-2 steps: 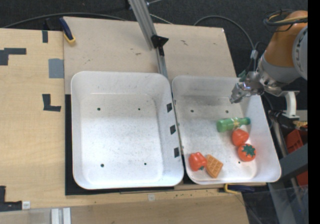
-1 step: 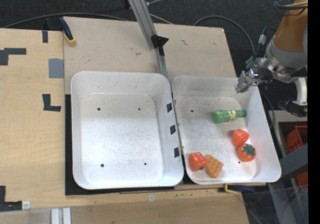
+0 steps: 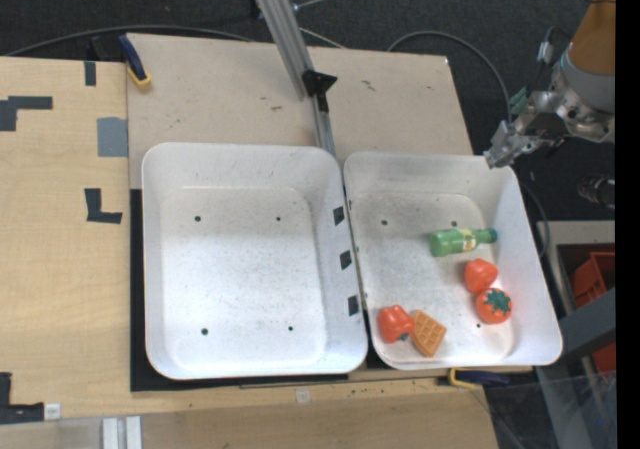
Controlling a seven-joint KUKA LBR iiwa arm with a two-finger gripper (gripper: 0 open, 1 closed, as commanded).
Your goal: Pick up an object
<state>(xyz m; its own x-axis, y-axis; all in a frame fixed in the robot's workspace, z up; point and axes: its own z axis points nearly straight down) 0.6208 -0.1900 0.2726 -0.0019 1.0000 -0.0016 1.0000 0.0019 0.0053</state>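
two shallow white bins are seen side by side on a pale wooden bench (image 3: 400,97). the left bin (image 3: 240,162) is set toward the middle of the view and the right bin (image 3: 520,217) lies just beside it, their rims touching along the centre. in the right bin a small green bottle (image 3: 462,240) is laid on its side near the middle, its cap pointed right. just nearer than it an orange-red round piece (image 3: 480,274) is found, and touching that, nearer still and against the right wall, a red tomato with a green stalk (image 3: 493,306). at the near edge of the same bin a red pepper-like piece (image 3: 394,322) and a tan waffle (image 3: 428,333) are placed next to each other, touching or nearly so. the gripper (image 3: 503,152) is held at the far right corner of the right bin, over its rim, well apart from all five objects; nothing is seen between its fingers, and whether the jaws are apart or together cannot be told from this view. the grey arm with its orange band (image 3: 594,32) is seen reaching in from the right. a slanted metal rail (image 3: 280,12) is fixed at the far side, and a blue and yellow clamp (image 3: 135,62) is set at the far left corner of the bench.
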